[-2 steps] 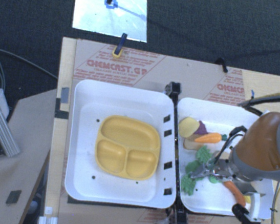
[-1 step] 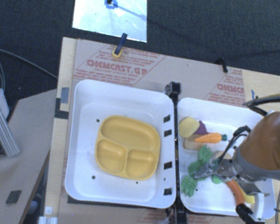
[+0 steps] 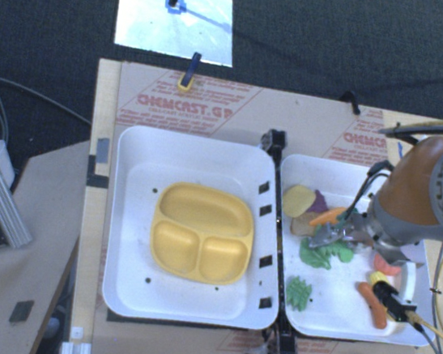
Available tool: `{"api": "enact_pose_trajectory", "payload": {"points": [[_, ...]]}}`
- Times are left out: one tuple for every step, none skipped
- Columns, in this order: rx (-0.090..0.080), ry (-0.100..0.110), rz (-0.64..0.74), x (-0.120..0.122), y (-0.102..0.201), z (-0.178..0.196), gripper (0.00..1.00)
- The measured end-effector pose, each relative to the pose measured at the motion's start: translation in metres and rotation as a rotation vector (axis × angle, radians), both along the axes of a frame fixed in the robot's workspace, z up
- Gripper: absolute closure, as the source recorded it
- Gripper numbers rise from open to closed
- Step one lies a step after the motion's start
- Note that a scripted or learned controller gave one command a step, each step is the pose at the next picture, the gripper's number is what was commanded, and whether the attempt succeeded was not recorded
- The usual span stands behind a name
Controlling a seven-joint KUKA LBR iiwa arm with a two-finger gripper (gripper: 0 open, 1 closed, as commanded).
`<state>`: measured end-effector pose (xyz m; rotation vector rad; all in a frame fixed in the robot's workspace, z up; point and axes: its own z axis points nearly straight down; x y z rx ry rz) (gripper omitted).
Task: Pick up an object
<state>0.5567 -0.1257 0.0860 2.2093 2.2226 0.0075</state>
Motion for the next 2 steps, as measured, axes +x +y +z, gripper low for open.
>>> {"api": "enact_pose_trajectory", "payload": {"points": [[-0.001,-0.003,-0.002,-0.001,-0.001,0.013,1.0],[0.004,-0.004,0.007,0.047,0.08,0.105,1.0]]}}
